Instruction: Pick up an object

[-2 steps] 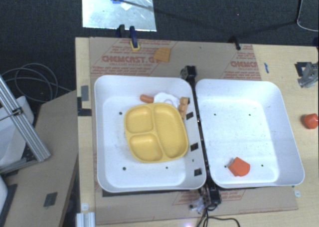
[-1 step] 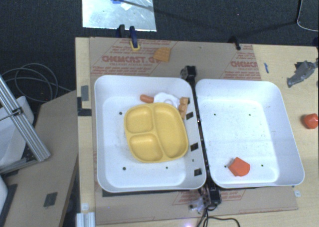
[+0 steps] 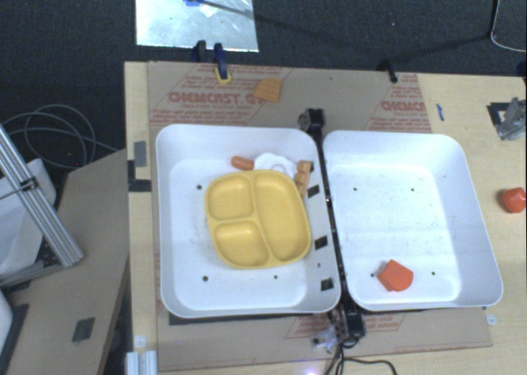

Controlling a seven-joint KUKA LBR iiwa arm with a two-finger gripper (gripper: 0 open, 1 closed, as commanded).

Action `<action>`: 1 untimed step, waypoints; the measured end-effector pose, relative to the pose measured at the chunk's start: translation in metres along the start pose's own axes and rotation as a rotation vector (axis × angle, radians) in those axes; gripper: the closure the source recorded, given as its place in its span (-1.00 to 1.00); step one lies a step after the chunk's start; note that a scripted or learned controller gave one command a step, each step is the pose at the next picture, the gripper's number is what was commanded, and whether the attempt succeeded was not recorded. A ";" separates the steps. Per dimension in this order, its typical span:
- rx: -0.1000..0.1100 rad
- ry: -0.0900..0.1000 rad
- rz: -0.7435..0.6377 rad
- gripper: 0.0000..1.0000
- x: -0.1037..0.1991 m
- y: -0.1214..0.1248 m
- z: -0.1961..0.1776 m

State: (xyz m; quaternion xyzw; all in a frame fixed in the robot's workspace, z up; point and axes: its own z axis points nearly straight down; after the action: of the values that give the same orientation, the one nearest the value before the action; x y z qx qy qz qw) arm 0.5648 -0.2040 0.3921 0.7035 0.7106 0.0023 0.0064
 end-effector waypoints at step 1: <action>0.001 0.000 0.000 -1.00 0.000 0.000 0.000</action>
State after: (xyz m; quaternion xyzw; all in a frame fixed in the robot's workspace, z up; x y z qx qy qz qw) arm 0.5647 -0.2042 0.3918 0.7036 0.7105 0.0019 0.0062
